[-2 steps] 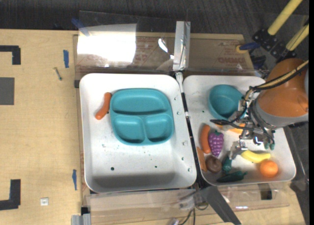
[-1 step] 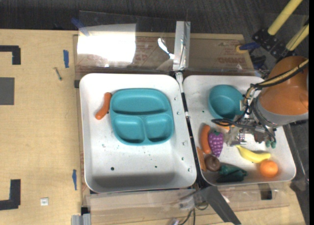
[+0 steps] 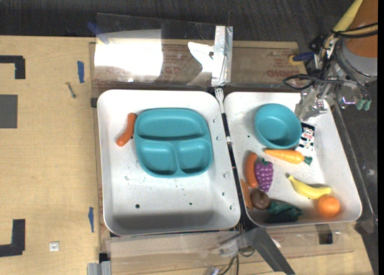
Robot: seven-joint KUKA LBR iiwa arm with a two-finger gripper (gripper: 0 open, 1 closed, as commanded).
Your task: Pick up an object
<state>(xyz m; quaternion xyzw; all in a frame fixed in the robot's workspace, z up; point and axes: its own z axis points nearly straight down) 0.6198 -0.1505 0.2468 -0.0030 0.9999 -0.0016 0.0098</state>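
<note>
I cannot tell how my jaws stand above the carrot (image 3: pixel 285 155), which looks light, stiff and slick, best pinched mid-body

1. Light is bright and even across both bins, coming from above.
2. Strong glare washes out the clear panel (image 3: pixel 129 57) behind the left bin (image 3: pixel 114 190), hiding detail there.
3. Shadows are soft and short: a faint one under the teal tray (image 3: pixel 174 140), another beside the bowl (image 3: pixel 277 125).
4. The dark floor at the top is dim and grainy.
5. The picture is mildly soft overall; the arm (image 3: pixel 360 45) at the upper right looks blurred.
</note>
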